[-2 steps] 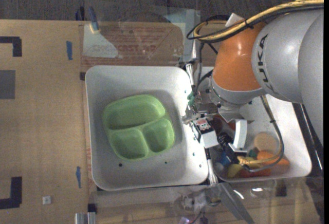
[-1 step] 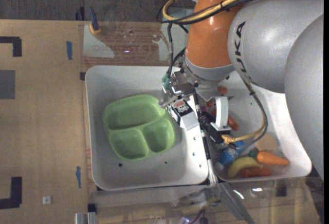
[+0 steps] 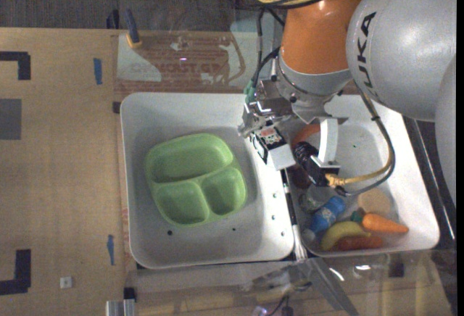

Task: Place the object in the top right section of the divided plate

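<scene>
The green divided plate (image 3: 194, 178) lies in the left white bin (image 3: 145, 126), a little left of that bin's middle, with one long section along its upper edge and two smaller sections below it; all three sections show bare green. Right of the plate, over the seam where the two bins meet, hangs the grey arm (image 3: 406, 39) with its orange band (image 3: 322, 10), and below the band the hand (image 3: 290, 155) points down just past the plate's right rim (a white block with a small printed label sits at its tip, and a dark part beside it). Whether the hand is open or closed cannot be told from this view, and nothing can be made out between its parts. Farther right of the plate, the right white bin (image 3: 417, 184) holds a cluster of small things at its lower end: an orange carrot (image 3: 384, 224), a yellow banana (image 3: 339, 233) touching a red piece (image 3: 359, 242) beneath it, a blue item (image 3: 328, 213) just beside the banana, and a pale round disc (image 3: 375, 201) above the carrot. An orange-red thing (image 3: 306, 132) shows partly behind the hand. A yellow cable (image 3: 362, 178) loops from the hand across that bin. The wooden desk (image 3: 58, 162) stretches left of the plate, marked with blue tape pieces (image 3: 98, 70).
</scene>
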`<act>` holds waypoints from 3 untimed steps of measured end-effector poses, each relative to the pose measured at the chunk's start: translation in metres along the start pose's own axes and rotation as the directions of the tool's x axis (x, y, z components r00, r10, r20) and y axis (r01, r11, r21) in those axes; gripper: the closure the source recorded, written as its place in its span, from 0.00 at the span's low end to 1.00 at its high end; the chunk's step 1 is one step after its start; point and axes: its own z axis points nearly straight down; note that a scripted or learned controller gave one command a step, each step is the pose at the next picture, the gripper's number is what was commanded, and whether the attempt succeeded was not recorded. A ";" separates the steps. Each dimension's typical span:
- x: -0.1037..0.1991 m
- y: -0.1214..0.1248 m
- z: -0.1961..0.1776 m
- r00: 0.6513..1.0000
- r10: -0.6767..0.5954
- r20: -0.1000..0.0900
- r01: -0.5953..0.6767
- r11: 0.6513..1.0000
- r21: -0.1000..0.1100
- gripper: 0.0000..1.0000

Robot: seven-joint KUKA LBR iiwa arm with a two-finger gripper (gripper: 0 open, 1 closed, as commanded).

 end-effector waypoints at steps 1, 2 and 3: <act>0.029 0.010 0.089 1.000 -0.029 -0.001 0.029 1.000 0.004 1.00; 0.078 -0.004 0.102 1.000 -0.003 -0.001 0.003 1.000 0.005 1.00; 0.108 0.015 0.069 1.000 0.023 -0.001 -0.023 1.000 0.001 1.00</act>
